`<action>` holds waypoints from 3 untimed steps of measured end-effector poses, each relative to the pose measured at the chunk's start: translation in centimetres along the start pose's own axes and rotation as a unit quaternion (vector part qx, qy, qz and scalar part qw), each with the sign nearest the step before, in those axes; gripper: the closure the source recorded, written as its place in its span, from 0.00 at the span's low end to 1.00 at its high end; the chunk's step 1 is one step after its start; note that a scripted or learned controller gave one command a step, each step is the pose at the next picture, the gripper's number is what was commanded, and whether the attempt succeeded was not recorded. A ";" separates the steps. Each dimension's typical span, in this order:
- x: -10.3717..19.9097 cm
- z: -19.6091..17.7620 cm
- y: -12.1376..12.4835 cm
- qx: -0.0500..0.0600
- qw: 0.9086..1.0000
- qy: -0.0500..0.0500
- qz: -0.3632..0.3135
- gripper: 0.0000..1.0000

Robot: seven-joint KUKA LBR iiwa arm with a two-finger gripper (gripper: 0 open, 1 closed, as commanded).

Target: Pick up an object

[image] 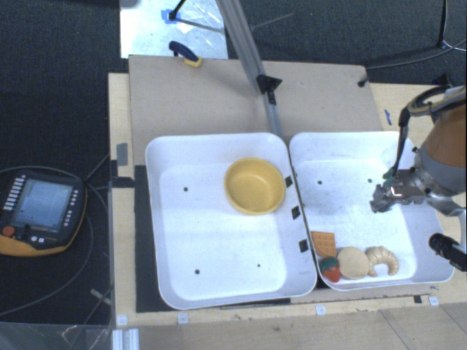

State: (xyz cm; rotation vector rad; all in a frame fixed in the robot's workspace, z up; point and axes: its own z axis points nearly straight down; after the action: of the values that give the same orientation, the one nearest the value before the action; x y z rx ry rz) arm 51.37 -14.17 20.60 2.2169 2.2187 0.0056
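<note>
Camera view looks down on two shallow white bins, and the arm's two-finger gripper [381, 201] hangs over the right-hand white bin [343, 159], near its right wall and about halfway along it. Whether its fingers are spread or pressed together I cannot tell; the tip is small and dark at this angle, and nothing shows pinched in it.

Things to pick lie in a tight cluster along that bin's near edge: a pale, curved croissant-shaped toy [384, 260], a round cream-coloured bun-like piece [352, 262] touching it, a small red and green rounded piece [330, 268] at the corner, and a flat orange square cracker-like tile [323, 243] just above that. The croissant is closest, lying toward the near edge from the gripper and almost directly below it in the picture; its long axis runs roughly across the bin, parallel to the near wall.

Room is tight: the cluster sits against the near wall and the pieces touch, so a descent on the croissant likely crowds the bun. Open floor lies toward the far side. A shallow yellow plastic bowl [254, 186] sits well apart in the left-hand white bin [211, 268].
</note>
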 end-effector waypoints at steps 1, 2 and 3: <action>0.0 -5.1 0.1 0.000 1.000 0.000 0.000 1.00; 5.1 -5.7 2.2 0.002 1.000 0.001 -0.002 1.00; 10.0 -6.1 4.0 0.003 1.000 0.001 -0.002 1.00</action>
State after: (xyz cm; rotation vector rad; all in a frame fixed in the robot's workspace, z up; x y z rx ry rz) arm 55.36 -4.15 26.71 2.2162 2.2266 0.0025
